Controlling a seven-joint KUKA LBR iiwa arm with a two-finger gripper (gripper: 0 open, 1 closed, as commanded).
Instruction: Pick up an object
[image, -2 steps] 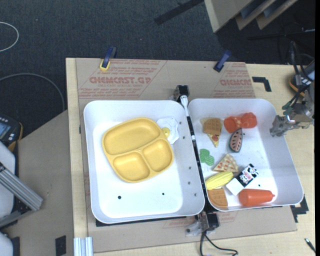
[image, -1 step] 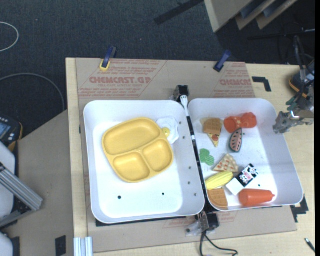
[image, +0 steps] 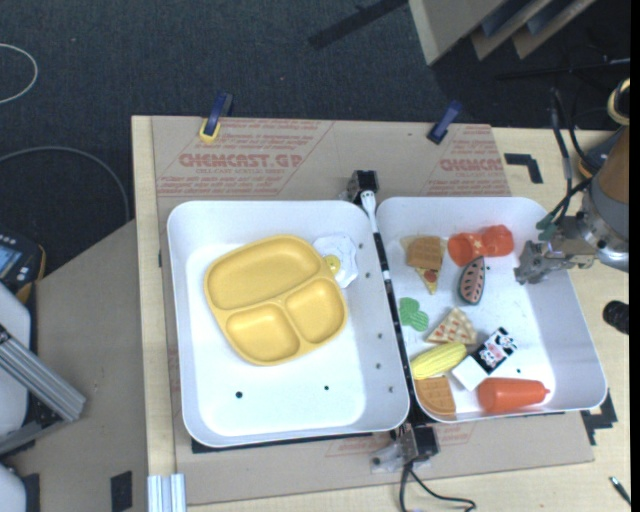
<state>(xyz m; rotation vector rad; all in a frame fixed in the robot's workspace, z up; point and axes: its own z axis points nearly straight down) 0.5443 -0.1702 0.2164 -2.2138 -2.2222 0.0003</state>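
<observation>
gripper (image: 532, 262) hovers at the right bin's (image: 583, 330) edge, can't tell its grip. tomato (image: 481, 244) and watermelon slice (image: 472, 281) sit just beside, toys crowd below.

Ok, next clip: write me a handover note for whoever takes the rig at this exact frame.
Gripper: over the right bin's upper right part, near its right wall, with nothing visibly held; jaws too small to judge.
Right bin: all the toy food sits here, including a red tomato, watermelon slice, corn cob, waffle piece and an orange carrot at the front.
Left bin: yellow divided plate, plus a small white item at its upper right corner.
Done: nothing lifted.
Left: pick any one object; the tomato and watermelon slice lie closest.
</observation>
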